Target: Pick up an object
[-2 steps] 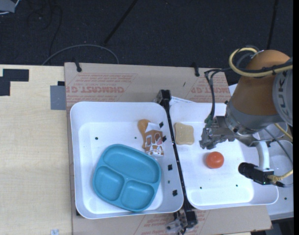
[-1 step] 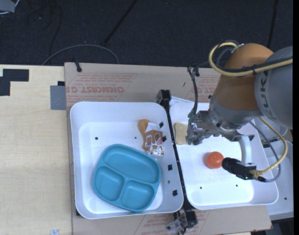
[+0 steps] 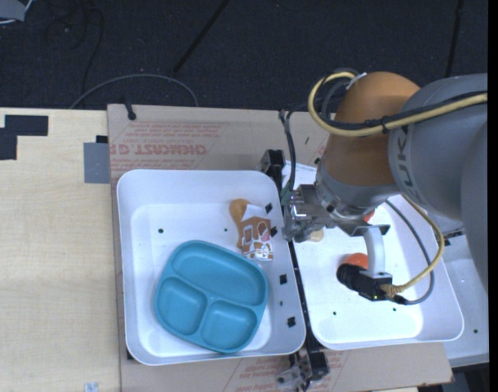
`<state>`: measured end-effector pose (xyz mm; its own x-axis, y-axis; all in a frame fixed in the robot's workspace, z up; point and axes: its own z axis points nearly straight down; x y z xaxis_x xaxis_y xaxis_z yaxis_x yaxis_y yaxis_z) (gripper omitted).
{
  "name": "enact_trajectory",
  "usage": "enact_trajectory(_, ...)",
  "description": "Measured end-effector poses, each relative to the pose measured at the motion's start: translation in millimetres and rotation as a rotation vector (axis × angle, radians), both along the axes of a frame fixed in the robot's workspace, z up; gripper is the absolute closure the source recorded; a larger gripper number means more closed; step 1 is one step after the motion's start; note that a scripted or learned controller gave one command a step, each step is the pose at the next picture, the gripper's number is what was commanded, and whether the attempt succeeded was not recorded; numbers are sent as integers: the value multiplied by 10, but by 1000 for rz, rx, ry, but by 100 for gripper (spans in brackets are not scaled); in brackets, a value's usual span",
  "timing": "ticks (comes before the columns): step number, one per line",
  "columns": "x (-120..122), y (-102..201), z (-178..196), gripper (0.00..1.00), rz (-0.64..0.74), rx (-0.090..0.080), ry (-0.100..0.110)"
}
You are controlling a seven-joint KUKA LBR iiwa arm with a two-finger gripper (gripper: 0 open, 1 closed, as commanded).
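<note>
From above, my pincer (image 3: 300, 219) hangs over the divide between the 2 bins; how it stands I cannot tell. In the left bin (image 3: 135, 219), a blue 3-part tray (image 3: 210, 295) fills the near half, a printed packet (image 3: 255, 239) touching its far right corner. The packet's print is unreadable. The cardboard (image 3: 167, 141) behind bears mirrored red lettering.

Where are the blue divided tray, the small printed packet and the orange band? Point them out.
blue divided tray (image 3: 210, 296), camera view, on the ridge between its compartments.
small printed packet (image 3: 256, 239), camera view, on its printed face.
orange band (image 3: 371, 129), camera view, on its rounded top.
</note>
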<state>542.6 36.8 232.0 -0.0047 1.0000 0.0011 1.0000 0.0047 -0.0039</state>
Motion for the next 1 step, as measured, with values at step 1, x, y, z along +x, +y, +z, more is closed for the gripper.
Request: enact_trajectory(1,67,513,40,100,0,0,-1)
